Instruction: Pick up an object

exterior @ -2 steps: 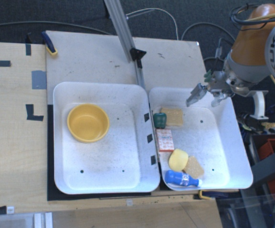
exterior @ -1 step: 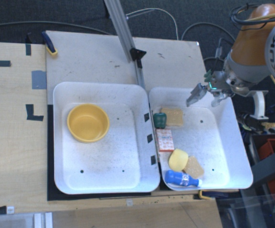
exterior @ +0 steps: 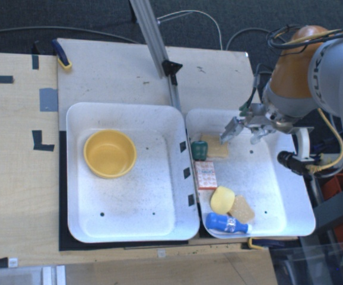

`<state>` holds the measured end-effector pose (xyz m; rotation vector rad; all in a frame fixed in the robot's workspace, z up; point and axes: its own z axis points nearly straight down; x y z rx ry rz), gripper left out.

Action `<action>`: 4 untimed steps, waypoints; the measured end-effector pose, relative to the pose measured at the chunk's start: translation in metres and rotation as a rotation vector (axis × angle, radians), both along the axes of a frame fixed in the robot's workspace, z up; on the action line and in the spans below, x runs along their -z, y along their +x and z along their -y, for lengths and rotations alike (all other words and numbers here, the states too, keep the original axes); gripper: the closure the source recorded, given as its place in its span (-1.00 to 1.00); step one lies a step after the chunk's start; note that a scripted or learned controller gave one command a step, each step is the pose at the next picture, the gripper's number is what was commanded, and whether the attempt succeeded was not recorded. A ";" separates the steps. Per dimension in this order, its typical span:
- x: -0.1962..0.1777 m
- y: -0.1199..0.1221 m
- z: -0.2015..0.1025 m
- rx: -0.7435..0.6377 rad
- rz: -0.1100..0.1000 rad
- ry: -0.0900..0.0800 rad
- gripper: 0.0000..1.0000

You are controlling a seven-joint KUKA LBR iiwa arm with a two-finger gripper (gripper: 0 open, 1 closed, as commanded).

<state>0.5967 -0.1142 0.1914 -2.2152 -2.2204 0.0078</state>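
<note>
Hovering gripper [exterior: 243, 133], unreadable red-white packet [exterior: 205, 174]

Two white bins are set side by side on the table [exterior: 17, 159]: the left bin [exterior: 130, 218] and the right bin [exterior: 290, 212]. A grey metal bar [exterior: 151, 31] is seen slanting down to the seam between them. Dark tape marks [exterior: 41, 141] are stuck on the table's left part, and black cables [exterior: 213, 25] lie behind it.
</note>
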 end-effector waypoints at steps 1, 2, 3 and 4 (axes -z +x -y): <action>0.053 -0.011 -0.005 0.000 0.000 0.000 -1.00; 0.083 -0.009 -0.005 0.001 0.009 0.000 -1.00; 0.076 -0.011 -0.006 0.000 0.004 0.001 1.00; 0.019 -0.001 -0.009 0.000 0.011 -0.001 1.00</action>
